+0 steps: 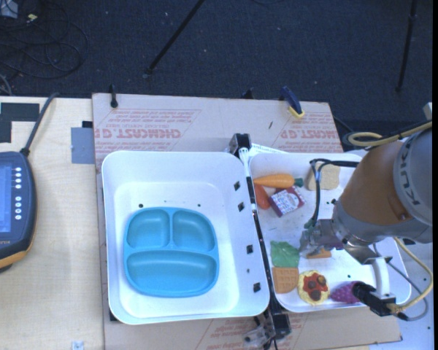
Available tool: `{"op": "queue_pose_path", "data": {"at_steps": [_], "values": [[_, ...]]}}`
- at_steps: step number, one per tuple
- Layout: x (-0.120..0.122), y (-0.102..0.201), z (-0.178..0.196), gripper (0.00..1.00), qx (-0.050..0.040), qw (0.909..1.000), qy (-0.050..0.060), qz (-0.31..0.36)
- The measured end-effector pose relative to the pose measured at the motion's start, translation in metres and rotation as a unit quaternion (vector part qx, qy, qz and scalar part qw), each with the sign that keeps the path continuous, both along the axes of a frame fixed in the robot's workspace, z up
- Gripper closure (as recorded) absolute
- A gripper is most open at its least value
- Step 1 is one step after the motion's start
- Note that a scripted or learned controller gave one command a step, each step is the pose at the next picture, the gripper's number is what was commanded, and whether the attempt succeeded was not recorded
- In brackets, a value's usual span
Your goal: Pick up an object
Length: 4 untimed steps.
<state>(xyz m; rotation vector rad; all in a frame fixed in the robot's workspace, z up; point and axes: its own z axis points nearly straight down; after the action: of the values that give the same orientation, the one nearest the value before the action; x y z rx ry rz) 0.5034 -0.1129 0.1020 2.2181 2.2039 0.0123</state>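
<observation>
Toy food pieces are the candidates for picking, all lying in the right white bin (260, 268), the same bin the gripper (315, 240) is lowered into. Largest in view is the grey and orange arm (379, 192), reaching in from the right and covering much of that bin. To the gripper's left, across the divider, the left white bin (113, 188) holds a blue divided plate (171, 251). Whether the gripper's fingers are spread or closed cannot be told; nothing is visibly held between them. Just left of the gripper lies a green piece (284, 254). Above and to its left sit an orange carrot (276, 181) and a small red and white packet (286, 202). Below it, from left to right, are an orange square piece (285, 279), a yellow and red round piece (314, 286) and a purple piece (344, 292). These look light, stiff and smooth, likely plastic, so slippery; the carrot seems best pinched across its narrow middle.
</observation>
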Motion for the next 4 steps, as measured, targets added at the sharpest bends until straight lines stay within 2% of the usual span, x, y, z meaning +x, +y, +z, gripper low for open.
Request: {"op": "queue_pose_path", "data": {"at_steps": [1,2,3,4], "values": [[-0.02,-0.054,0.109,1.0,0.0003,1.0,0.006,0.001],[-0.021,-0.051,0.104,0.0,0.0031,0.9999,0.01,0.002],[0.035,-0.04,-0.018,0.0,0.0038,0.9999,0.011,0.003],[0.035,-0.041,-0.006,1.0,0.0048,0.9999,0.011,0.002]]}}
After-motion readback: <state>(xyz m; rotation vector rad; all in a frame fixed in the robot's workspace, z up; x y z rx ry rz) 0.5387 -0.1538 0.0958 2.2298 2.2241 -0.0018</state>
